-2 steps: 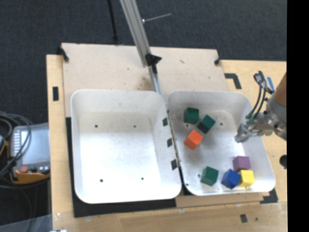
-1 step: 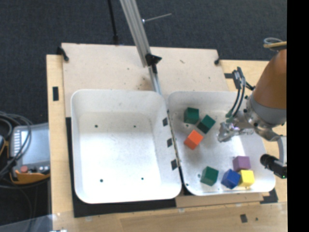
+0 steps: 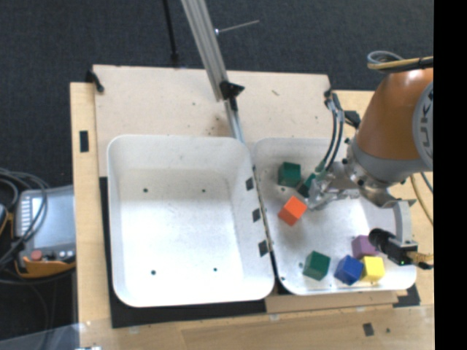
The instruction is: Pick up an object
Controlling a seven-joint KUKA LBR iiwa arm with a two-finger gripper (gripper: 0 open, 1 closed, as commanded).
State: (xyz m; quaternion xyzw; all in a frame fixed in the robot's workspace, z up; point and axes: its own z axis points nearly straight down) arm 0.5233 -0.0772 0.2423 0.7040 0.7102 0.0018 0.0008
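Six blocks lie in the right bin [image 3: 343, 286]. The orange block [image 3: 292, 210] sits just left of the tool [image 3: 315, 195], touching or nearly so; whether the tool is apart or together cannot be told. A green block [image 3: 290, 173] lies just above the orange block. Descending off-centre could nudge the orange block sideways rather than grip it.

I see even overhead light, bright on the white bins [image 3: 182, 217], soft shadows; dark floor [image 3: 87, 20] underexposed; whole frame slightly soft, low-res.
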